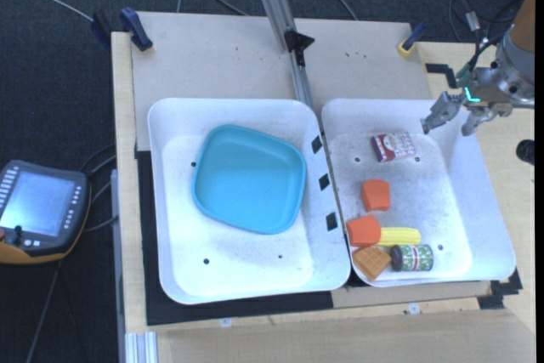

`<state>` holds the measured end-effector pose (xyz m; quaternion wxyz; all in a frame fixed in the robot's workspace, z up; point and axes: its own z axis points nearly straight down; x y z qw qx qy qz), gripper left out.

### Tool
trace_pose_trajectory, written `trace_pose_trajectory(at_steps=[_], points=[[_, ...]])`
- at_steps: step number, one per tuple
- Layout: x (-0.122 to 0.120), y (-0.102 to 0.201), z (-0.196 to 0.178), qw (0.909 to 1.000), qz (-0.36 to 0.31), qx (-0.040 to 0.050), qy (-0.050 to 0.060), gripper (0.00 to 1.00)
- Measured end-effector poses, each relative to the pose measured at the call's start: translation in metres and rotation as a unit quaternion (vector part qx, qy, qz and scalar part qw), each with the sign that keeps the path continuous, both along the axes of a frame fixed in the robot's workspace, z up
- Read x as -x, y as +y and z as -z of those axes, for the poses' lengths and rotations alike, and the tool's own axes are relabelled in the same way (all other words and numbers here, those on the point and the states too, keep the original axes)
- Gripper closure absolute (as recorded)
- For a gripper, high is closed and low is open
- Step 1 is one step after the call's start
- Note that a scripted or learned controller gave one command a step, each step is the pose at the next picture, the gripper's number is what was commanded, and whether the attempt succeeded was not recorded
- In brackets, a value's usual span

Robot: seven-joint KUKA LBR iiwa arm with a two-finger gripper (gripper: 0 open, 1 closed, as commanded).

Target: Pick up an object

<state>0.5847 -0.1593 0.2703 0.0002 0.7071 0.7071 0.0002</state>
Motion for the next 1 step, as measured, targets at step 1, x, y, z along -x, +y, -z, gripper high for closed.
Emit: trace_pose_trajectory(at_steps=[1], points=[[0.0000,0.0000,0.0001,1.0000,0.000,0.0000,0.000,0.00]])
